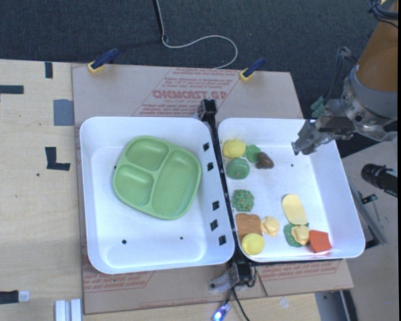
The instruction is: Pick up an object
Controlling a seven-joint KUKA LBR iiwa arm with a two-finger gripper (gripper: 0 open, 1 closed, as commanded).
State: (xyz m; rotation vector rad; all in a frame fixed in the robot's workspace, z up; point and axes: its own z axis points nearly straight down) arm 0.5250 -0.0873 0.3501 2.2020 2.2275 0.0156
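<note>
Toy food untouched; gripper above right bin's rim.

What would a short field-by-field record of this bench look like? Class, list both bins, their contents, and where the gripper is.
left bin: holds a green divided plate, lying flat
right bin: holds small toy foods
near divider: yellow ball, green round piece, broccoli, brown piece
front edge: yellow ball, orange block, red block, yellow oval
gripper: above the right bin's far right corner, nothing seen between its fingers
</note>
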